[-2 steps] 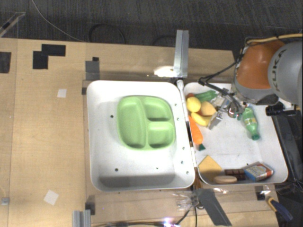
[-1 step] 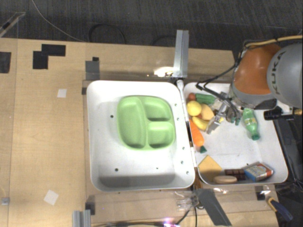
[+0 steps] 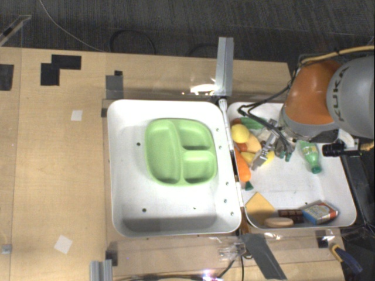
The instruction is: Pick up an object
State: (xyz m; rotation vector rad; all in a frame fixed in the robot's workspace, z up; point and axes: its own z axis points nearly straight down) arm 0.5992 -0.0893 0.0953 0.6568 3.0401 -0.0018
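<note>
The arm (image 3: 334, 98) reaches in from the right and hangs low over the right-hand bin (image 3: 328, 206), with the gripper (image 3: 270, 148) down among a cluster of toy food against that bin's left wall. Right beside it sits a yellow lemon (image 3: 239, 133), with more yellow pieces (image 3: 253, 151) just below, an orange carrot (image 3: 242, 167) running down along the wall, and something green (image 3: 251, 123) tucked in behind. Whether the pincer is spread or pinching, I cannot tell; the metal parts blur into the clutter, and nothing shows clearly between them. This reads as the approach-and-grasp step, the tool at the pile but no lift in evidence. The likeliest target is one of those yellow pieces or the lemon. Next move, by my reckoning: close squarely on a single item, then rise straight up without snagging the bin wall. The risk is crowding, since neighbours touch each other. Elsewhere in that bin, a green bottle (image 3: 310, 157) lies well apart, and a small box (image 3: 319, 212) near the front edge. The left bin (image 3: 123, 174) carries a green divided plate (image 3: 179, 151).
</note>
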